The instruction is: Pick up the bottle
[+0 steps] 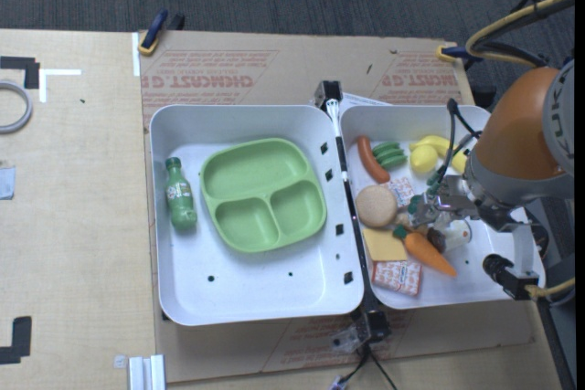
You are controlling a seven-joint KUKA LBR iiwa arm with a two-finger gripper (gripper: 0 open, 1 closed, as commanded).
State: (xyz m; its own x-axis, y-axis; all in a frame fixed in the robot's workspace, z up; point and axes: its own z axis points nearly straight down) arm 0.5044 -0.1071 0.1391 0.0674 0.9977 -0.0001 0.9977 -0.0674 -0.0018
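- One view, from above the counter (73, 224), at a slant over two white bins set side by side.
- Left bin (174, 279): lying against the left wall, a small green bottle (180, 194), cap toward the far end, label band across the middle; just right of it, near but apart, a green divided plate (263, 194).
- Right bin (475, 283): crowded with toy food — a sausage (371, 160), a green pepper (390, 154), a lemon (426, 154), a round bun (376, 206), a slice of cheese (383, 242), a carrot (429, 253), a red-and-white packet (398, 276).
- End effector (437, 213) low over that clutter, beside the bun and just above the carrot, well apart from the bottle and in the wrong bin for it; open or closed, cannot tell, the tip lost among the food and the wrist.
- Nothing seen gripped.
- Judged from the look: light, probably hollow plastic, fairly stiff, smooth and round, so likely to roll or squirt out under a pinch off centre.
- Best hold probably across the body at the label band, jaws square to the long axis, closing from the plate side and the wall side.
- Risk: little room between bottle and bin wall for the wall-side finger; neck too narrow and tapered for a sure grip.
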